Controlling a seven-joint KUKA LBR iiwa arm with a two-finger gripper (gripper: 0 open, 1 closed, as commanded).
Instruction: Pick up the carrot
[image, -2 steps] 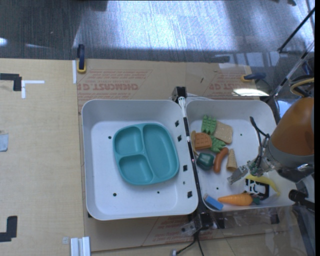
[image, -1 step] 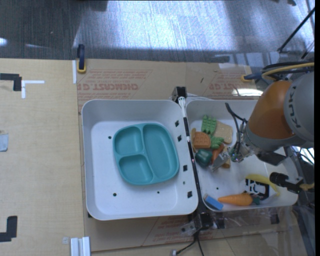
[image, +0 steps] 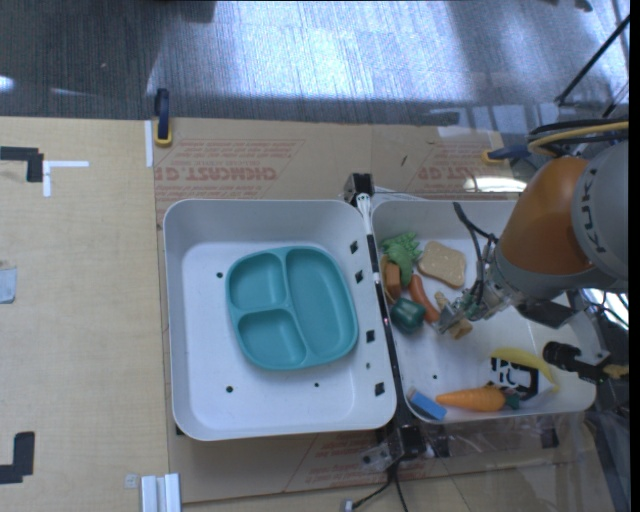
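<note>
The two-finger gripper (image: 455, 322) hovers low in the right white bin (image: 560, 405), beside a slim orange carrot (image: 424, 297); jaw state cannot be told. A second, fatter orange carrot (image: 472, 399) lies apart near the front wall.

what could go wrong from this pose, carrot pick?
1. Wrong target: the gripper sits low in the right bin, amid a crowded cluster: bread slice, dark green block and a thin orange piece. The larger carrot lies apart, near the bin's front edge.
2. That carrot is hemmed in by the blue piece and the banana, so a descent there might nudge or catch a neighbour.
</note>
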